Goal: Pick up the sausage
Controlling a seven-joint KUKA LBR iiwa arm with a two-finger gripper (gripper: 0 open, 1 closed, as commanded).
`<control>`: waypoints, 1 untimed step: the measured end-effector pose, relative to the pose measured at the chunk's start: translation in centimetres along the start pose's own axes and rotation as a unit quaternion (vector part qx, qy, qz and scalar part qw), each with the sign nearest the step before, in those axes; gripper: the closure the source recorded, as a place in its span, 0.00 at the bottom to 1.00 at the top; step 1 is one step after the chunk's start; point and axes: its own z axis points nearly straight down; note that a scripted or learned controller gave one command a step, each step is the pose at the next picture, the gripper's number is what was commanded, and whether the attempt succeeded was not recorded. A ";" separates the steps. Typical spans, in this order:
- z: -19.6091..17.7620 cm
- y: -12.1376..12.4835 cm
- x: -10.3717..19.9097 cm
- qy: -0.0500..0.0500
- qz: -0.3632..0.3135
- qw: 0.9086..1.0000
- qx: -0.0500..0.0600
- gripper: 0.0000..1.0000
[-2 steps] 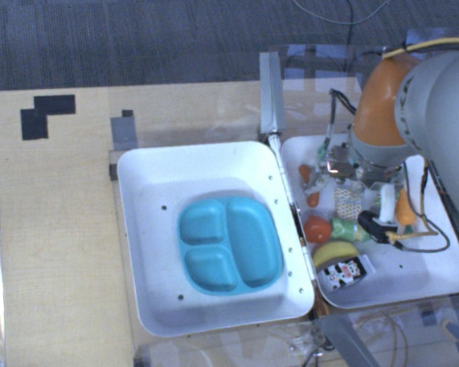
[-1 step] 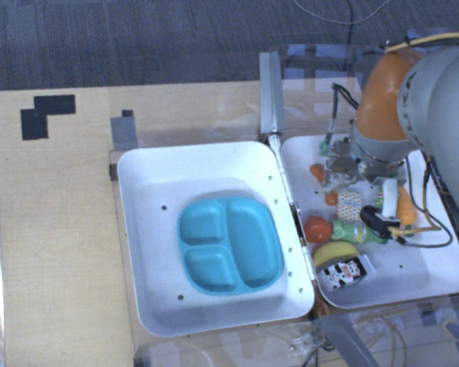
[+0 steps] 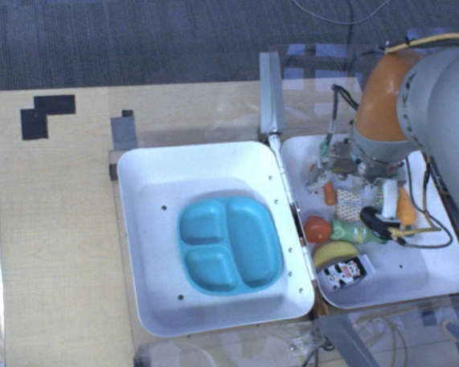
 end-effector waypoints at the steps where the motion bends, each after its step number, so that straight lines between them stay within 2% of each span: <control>1: -0.8 0.2 0.1 0.001 -0.001 1.000 0.000 1.00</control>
